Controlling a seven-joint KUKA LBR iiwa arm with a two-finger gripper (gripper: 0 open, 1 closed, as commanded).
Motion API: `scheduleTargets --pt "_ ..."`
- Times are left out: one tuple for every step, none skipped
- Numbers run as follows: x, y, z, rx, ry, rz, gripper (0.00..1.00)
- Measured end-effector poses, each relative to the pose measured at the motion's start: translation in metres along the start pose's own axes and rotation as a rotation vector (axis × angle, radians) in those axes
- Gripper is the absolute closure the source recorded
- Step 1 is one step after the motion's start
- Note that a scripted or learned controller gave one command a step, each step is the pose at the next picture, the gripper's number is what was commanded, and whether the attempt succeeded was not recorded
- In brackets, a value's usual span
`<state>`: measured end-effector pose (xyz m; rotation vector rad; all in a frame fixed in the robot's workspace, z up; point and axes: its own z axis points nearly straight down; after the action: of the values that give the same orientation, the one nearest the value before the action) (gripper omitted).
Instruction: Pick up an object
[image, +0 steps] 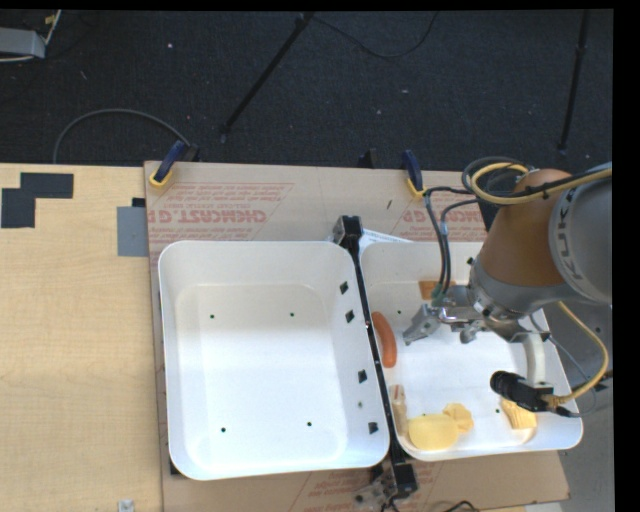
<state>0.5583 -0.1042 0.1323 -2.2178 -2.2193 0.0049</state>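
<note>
My gripper (440, 331) hangs over the middle of the right bin (560, 436), open, its two grey fingers spread with bare bin floor between them. An orange, carrot-like object (385, 340) lies just left of it against the divider wall. A yellow lumpy object (440, 428) rests near the bin's front edge, with a tan piece (398, 403) beside it. A small yellow-orange piece (518, 414) lies at the front right. A little orange item (428, 290) sits behind the gripper, partly hidden by it.
The left bin (170, 330) stands beside the right one, sharing a black-clipped divider (362, 330). Blue and yellow clamps (168, 164) hold the cardboard base at the back. My arm's bulk (540, 250) covers the right bin's far right corner.
</note>
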Motion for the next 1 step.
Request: scheduleTargets --pt "-0.0003 -0.0001 0.0455 -0.004 -0.001 0.001 0.00"
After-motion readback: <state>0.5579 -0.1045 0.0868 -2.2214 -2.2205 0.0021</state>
